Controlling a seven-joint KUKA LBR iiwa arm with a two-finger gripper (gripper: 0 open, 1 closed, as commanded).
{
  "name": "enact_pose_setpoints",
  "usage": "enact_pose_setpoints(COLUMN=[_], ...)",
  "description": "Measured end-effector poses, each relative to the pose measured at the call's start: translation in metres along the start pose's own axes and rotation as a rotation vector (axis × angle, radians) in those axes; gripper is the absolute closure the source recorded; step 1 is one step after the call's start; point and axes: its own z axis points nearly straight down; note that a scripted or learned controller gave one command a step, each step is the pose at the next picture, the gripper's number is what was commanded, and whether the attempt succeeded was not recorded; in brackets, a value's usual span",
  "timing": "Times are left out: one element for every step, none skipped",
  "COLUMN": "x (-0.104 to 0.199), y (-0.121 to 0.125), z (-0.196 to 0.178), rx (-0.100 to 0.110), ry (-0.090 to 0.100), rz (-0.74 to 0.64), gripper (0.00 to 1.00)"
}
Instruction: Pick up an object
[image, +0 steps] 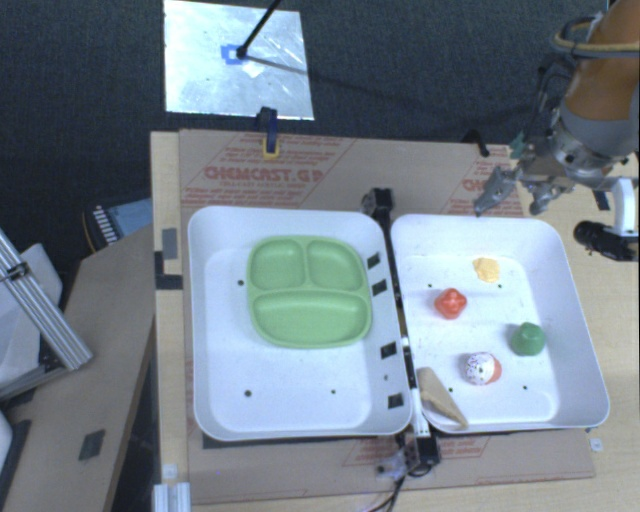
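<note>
Two shallow white bins side by side on a brown cardboard-covered bench (300, 165), viewed from above at a slant. Left bin (215, 330), centre-left of the frame: a light green divided plate (308, 292) with three compartments, lying flat in the bin's upper middle. Right bin (570, 330), centre-right of the frame: a small yellow object (487, 268) near the upper middle; a red tomato-like object (450, 303) just below and left of it; a green ball-like object (527, 338) toward the right side; a white rounded object with orange markings (481, 368) lower down; a tan wedge-shaped object (440, 397) at the lower left corner, beside the divider between the bins. All five lying apart from one another. Gripper (512, 196) at the upper right of the frame, above the right bin's far rim, fingers spread apart and gripping nothing. Grey arm with orange band (600, 85) above it. Silvery square sheet (238, 58) at upper left, on dark floor.
</note>
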Motion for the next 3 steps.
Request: enact_pose_setpoints(x=[0.0,0.003,0.003], y=[0.002,0.0,-0.001], z=[-0.008,0.033,0.074], rx=[-0.012,-0.012,-0.009], ry=[-0.002,-0.002,-0.001], rz=[-0.002,-0.001,0.0], gripper=[0.0,0.0,0.0])
